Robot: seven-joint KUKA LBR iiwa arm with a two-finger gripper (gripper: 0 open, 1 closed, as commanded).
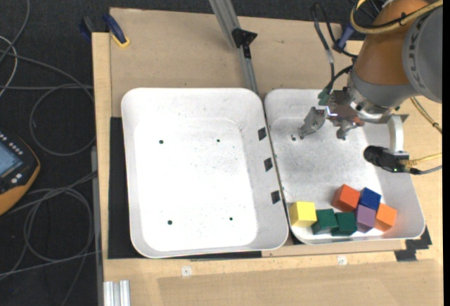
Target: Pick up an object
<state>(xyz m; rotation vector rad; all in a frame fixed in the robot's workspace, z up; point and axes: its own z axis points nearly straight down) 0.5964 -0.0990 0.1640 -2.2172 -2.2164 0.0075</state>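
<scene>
One fixed camera looks down at a slant from above the surface [176, 51], taking in both white bins [140, 157] from some distance

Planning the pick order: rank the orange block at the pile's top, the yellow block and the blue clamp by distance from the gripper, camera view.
1. Orange block, below the gripper, right bin.
2. Yellow block, pile's left end.
3. Blue clamp, bench's far left corner.

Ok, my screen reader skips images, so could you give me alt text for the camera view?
A grey and orange robot arm holds its gripper open above the right bin, away from the coloured blocks clustered at that bin's near edge. The left bin sits alongside.
</scene>
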